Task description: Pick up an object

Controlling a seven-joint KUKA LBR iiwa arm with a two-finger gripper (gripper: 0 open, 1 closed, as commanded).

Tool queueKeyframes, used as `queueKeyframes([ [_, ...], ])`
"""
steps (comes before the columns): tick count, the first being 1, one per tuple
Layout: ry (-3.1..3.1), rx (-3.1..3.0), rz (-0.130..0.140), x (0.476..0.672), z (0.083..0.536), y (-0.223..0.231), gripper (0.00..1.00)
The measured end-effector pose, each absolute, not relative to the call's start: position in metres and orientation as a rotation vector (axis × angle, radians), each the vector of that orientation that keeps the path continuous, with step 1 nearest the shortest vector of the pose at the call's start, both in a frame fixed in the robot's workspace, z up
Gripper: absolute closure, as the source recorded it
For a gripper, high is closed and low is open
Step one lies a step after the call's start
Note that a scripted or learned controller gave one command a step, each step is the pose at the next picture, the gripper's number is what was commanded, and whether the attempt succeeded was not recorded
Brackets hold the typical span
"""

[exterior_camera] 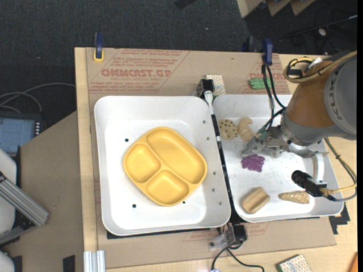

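The right bin point(279, 177) holds several small things: a purple grape-like cluster point(253, 162), a speckled cookie point(228, 128), a pale beige lump point(245, 128), a tan block point(254, 199) and a ridged tan cone point(295, 196). My gripper point(253, 147) is low in this bin, reaching in from the right. Its tip sits just above the purple cluster and right of the cookie and lump. Nothing shows as held.
The left bin point(108, 152) carries a yellow three-part plate point(164, 166) in its middle. A cardboard sheet point(136, 72) lies under both bins. The arm's grey and orange wrist point(312, 112) covers the right bin's far right part.
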State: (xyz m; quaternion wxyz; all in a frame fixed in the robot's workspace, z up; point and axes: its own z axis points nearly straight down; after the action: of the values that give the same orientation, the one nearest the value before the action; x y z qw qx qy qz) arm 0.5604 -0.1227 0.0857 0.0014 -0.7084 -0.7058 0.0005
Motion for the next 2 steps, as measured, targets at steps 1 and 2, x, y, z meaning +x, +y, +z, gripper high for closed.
queueKeyframes([
  [1, -2.228, -2.221, -0.004, 0.625, 0.085, -0.101, 0.00],
  [2, -2.225, -2.223, -0.002, 0.623, 0.095, -0.102, 1.00],
])
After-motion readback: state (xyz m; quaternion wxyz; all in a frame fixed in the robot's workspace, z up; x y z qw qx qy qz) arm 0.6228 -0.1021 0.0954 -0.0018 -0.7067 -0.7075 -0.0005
